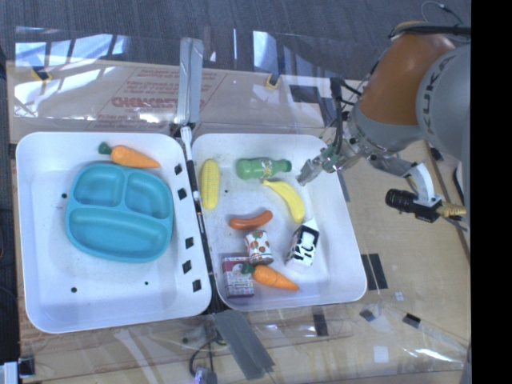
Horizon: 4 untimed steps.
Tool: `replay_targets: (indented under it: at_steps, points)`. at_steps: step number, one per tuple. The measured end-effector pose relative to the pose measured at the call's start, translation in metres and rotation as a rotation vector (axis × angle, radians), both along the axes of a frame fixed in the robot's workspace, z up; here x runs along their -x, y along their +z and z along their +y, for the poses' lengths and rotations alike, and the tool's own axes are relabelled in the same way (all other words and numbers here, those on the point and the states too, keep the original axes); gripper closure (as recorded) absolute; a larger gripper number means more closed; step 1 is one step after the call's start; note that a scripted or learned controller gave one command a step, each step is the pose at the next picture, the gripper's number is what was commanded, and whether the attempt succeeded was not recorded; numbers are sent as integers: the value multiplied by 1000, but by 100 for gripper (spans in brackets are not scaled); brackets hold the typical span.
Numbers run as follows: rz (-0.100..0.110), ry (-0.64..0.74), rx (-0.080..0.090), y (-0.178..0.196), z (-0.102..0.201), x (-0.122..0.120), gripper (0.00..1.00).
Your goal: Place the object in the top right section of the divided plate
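A blue divided plate (120, 213) lies in the left bin (40, 294); its three sections hold nothing. An orange carrot (133, 158) rests just beyond the plate's far rim. My gripper (318, 165) hangs over the far right part of the right bin (344, 270), above the upper end of a yellow banana (289, 199) and to the right of a green bottle (262, 167). Nothing is visible between its fingers. The arm's grey and orange wrist (400, 78) fills the upper right.
The right bin also holds a corn cob (210, 183), a sausage (250, 220), a small can (258, 247), a black-and-white carton (303, 245), a second carrot (274, 278) and a small box (237, 275). A metal divider (189, 86) rises between the bins.
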<state>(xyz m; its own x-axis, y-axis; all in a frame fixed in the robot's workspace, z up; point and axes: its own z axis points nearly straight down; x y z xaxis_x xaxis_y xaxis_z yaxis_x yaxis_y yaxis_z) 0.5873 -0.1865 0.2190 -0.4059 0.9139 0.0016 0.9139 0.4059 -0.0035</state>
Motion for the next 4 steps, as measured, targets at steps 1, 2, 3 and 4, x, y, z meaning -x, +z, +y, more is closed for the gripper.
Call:
replay_targets:
  at_steps: [1,2,3,4]
  points:
    - [-4,77,1,14,-21,-71,100]
    - [-5,85,3,25,-19,-72,100]
    - [-7,91,4,36,-18,-74,100]
    - [-4,226,0,12,-21,-66,100]
